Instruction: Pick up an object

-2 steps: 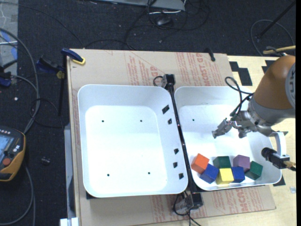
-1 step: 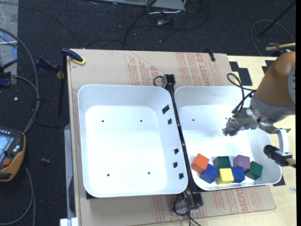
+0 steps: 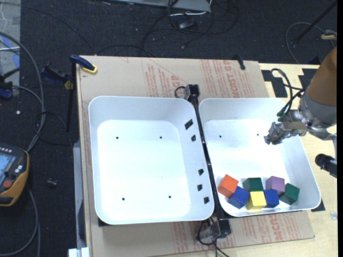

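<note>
Camera view: blocks (image 3: 257,193) lie well below the gripper (image 3: 272,135), apart.

One fixed camera above the table (image 3: 161,71), looking down at a slant, set well back, both white bins (image 3: 102,159) in frame

Arm (image 3: 321,98) grey w/ orange band above wrist, black cable looped alongside, small metallic grey pincer (image 3: 272,136).
</note>
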Action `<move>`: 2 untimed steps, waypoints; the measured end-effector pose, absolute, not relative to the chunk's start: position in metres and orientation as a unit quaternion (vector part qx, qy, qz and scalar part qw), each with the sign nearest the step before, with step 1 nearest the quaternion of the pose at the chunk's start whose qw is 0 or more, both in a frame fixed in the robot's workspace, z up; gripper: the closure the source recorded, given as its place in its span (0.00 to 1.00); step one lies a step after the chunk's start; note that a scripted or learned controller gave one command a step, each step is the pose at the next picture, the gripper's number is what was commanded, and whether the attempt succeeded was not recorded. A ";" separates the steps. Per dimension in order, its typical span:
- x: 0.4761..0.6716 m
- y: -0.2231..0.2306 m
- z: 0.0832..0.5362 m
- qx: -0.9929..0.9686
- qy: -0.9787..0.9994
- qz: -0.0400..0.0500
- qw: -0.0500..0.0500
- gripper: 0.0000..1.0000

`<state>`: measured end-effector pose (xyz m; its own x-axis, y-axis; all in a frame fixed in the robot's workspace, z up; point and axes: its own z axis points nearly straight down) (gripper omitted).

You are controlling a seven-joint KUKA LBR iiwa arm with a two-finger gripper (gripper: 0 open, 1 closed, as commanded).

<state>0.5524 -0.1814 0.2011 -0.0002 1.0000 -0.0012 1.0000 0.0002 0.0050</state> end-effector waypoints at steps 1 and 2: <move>0.553 -0.181 0.253 0.707 0.707 0.001 0.002 1.00; 0.569 -0.133 0.260 0.705 0.709 0.000 0.000 1.00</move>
<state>0.5693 -0.1332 0.2598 -0.0046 1.0000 0.0007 1.0000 0.0046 0.0006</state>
